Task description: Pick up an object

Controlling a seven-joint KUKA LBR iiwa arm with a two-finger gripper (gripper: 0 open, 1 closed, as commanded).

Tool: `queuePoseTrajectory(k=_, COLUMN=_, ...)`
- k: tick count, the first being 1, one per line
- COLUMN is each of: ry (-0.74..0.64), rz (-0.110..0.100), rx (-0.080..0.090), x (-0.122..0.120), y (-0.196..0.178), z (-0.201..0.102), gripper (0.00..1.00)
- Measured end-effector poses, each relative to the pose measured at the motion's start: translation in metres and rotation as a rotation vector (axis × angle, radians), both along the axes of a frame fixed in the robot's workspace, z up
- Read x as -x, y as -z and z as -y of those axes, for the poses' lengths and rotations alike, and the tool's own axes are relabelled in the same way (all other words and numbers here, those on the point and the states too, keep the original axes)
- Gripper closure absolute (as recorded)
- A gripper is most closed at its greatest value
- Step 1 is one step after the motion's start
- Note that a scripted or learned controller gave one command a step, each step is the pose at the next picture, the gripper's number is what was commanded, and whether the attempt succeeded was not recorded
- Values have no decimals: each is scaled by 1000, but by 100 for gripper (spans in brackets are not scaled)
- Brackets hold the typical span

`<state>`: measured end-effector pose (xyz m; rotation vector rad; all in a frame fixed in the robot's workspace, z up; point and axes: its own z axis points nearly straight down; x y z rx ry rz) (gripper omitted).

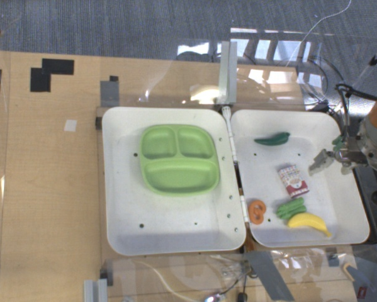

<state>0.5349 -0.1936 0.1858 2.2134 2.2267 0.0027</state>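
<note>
**Gripper poised at the right bin's edge, nothing taken yet**

Toys lie scattered across the right bin (264, 168), each a candidate for the pick: a dark green pepper (272, 139) near the top, a small red-and-white packet (292, 181) in the middle, and along the lower side an orange slice (257, 212), a leafy green piece (291, 207) and a yellow banana (309, 223). The green piece and the banana touch, which would make either a crowded target; the pepper and the packet sit apart from the rest and look easier to isolate. The left bin (122, 225) bears a green divided plate (178, 158), likely there as a place to set things rather than as something to lift.

The arm enters from the right, and the gripper (331, 160) hangs over the right bin's right side, near the packet but not touching it. One finger juts left toward the bin's middle; the other is hard to make out, so its spread cannot be told. Nothing shows between the fingers, so the pick appears not yet done.
</note>
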Motion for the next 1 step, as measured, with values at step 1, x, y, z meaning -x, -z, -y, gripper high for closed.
queuePoseTrajectory(k=1, ry=-67, rz=1, rx=1, x=-72, y=87, z=-9, gripper=0)
